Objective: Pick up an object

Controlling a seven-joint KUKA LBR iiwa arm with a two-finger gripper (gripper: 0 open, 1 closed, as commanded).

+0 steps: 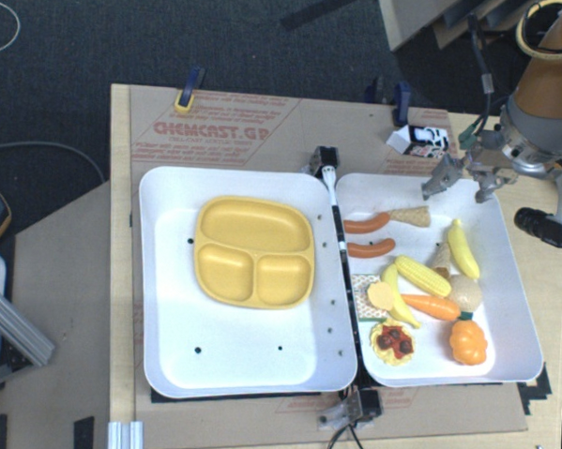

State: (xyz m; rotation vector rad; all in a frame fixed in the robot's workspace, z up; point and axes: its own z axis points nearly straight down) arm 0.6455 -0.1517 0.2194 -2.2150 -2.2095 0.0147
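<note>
**Camera view: bench stock, arm poised over the right bin**

Item 1. Brown cardboard-faced bench board point(267, 124), printed in red, carrying both bins; it serves as a flat bed that keeps them level and side by side.

Item 2. Left shallow white plastic bin point(161, 353). It holds one piece, a yellow three-compartment plastic tray point(255, 250), lying flat near the bin's far half, probably as a place to set things down.

Item 3. Right shallow white plastic bin point(514, 348). It holds the toy foods, crowded toward its near and middle part, apparently as the pick stock.

Item 4. Grey arm with orange band point(549, 87), entering at the upper right. Its two-finger gripper point(464, 181) hangs over the bin's far edge, the two fingers spread apart with nothing between them.

Item 5. Toy foods, large to small: yellow plastic banana point(463, 249); orange carrot point(432, 307); yellow corn cob point(423, 275); small orange pumpkin point(468, 341); two red-orange sausages point(367, 223), one behind the other; tan wedge-shaped piece point(409, 215); round pizza-like disc with red topping point(393, 341).

Position note. Nearest to the jaws lie the tan wedge, just forward and left of them, and the banana's upper tip, just forward. Neither touches the fingers. A descent toward either looks like the shortest pick.
</note>
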